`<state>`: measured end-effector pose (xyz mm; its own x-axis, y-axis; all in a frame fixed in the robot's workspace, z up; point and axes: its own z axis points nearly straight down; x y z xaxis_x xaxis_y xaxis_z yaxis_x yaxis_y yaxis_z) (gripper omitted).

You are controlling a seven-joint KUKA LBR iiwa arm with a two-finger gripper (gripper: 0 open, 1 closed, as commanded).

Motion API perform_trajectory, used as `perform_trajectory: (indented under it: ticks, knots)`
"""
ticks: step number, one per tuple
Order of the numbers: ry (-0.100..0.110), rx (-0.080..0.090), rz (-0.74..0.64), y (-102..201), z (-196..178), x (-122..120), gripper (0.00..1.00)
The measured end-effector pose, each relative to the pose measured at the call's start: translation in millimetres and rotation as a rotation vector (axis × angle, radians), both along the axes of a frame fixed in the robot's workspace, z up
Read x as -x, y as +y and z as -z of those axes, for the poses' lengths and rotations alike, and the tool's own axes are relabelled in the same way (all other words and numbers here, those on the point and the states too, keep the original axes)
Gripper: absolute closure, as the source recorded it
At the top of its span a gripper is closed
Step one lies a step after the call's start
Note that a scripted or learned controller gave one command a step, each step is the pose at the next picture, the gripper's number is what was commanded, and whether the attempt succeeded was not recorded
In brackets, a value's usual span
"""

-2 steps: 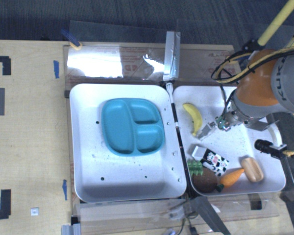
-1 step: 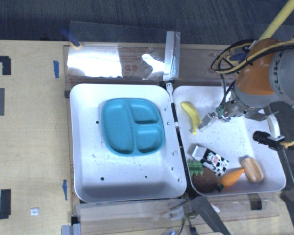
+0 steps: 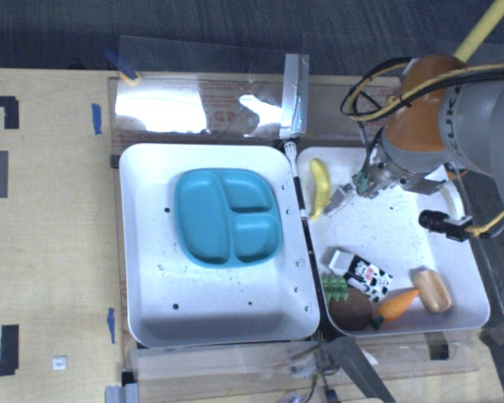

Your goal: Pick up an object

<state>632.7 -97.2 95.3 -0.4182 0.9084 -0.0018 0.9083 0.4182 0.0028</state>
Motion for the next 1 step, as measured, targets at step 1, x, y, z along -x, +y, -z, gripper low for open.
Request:
perform_trajectory:
  ticks: [1]
  knots:
    - [0.005,0.000,0.147,-2.5,9.8,-33.9,0.00]
